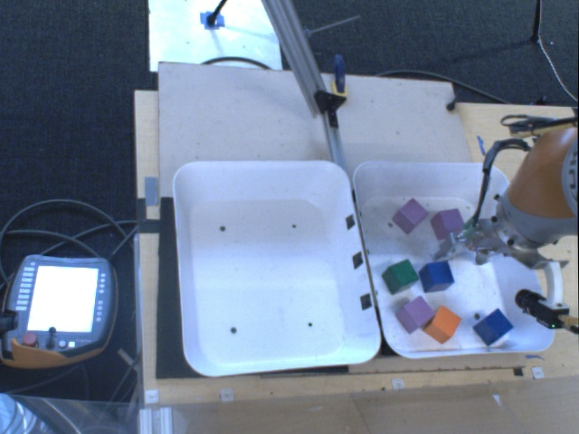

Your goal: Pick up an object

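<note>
Right, two white bins side by side on the bench: left bin (271,188) w/ bare floor showing, right bin (380,183) holding all the blocks. Arm (547,188) comes in from the right edge, orange band visible above the wrist, and the gripper (463,240) sits low over the right bin's middle, approx between the upper purple pair and the blue block below. Can't tell how the gripper is set; too small and blurred at the tip, and no block is visibly caught in it. Blocks in the right bin: purple cube (410,215) near the upper left, second purple cube (447,223) just beside it to the right and v. close to the gripper tip; green cube (399,276) toward the bin's left wall; blue cube (436,276) just right of the green one, directly under the gripper tip; lower purple cube (416,313) touching or nearly touching the orange cube (442,324); another blue cube (493,326) near the bottom right corner, apart from the rest. All blocks look to be resting on the bin floor. Off the bench at far left, a teach pendant (59,310) w/ a lit screen lies on the dark floor.
</note>
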You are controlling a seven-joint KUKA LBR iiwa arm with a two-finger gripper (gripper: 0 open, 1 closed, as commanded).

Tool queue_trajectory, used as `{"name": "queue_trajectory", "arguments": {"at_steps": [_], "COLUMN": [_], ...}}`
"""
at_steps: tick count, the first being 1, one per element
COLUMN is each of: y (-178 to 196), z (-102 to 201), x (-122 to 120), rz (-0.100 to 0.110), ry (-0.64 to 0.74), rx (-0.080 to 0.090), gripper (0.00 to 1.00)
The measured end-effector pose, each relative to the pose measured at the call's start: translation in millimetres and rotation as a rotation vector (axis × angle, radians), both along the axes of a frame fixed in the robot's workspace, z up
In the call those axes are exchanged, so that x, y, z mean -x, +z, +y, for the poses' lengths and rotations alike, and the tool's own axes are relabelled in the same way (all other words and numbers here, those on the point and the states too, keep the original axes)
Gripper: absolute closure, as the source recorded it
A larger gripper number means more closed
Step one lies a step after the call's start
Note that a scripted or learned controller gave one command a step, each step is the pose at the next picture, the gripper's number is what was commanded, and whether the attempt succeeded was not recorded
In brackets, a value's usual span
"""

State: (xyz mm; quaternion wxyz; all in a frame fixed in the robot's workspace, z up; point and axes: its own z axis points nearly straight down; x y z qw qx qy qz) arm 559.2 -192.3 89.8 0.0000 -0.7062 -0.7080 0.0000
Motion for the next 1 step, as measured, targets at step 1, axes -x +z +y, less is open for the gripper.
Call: {"name": "queue_trajectory", "arguments": {"at_steps": [1], "y": [12.1], "z": [-0.4], "x": [-1.4], "rz": [-0.005], "ry": [0.001], "rx": [0.001], "gripper": [1.0]}}
